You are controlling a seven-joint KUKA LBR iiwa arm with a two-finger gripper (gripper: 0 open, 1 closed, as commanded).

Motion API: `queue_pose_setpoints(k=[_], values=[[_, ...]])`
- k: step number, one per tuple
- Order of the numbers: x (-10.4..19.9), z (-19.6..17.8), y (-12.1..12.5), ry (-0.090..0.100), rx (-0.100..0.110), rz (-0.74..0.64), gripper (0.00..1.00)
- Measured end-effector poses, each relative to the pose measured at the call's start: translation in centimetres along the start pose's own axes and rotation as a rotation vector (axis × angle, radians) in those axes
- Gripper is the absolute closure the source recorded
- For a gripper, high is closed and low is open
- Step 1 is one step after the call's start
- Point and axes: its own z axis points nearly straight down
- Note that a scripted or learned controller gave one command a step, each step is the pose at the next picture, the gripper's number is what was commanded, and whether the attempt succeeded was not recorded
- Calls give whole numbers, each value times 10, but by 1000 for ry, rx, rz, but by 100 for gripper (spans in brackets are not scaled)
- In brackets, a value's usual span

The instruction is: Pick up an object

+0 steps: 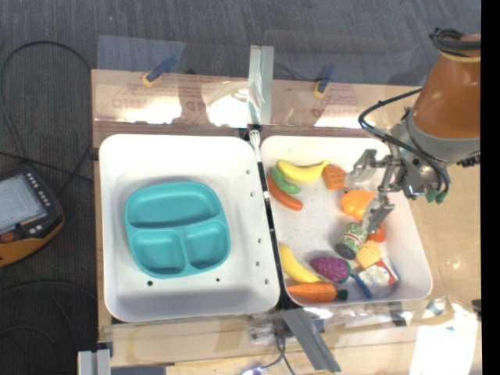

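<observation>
The gripper [374, 184], fingers spread wide and empty, hangs over the right bin [418, 268] just above the orange [356, 203], likely light, stiff, slippery plastic, best pinched across its middle.

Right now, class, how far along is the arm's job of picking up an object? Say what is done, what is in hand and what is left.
Done: the gripper has reached over the right bin, above the orange fruit and the can.
In hand: nothing shows between its open fingers.
Left: closing on one toy and lifting it. The teal tray sits in the left bin.
</observation>
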Motion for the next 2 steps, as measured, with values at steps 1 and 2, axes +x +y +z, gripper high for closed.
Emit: queue_pose_setpoints(k=[1,2], values=[[2,125,6,1,0,-58,0],[-44,159,21,-8,1,70,0]])
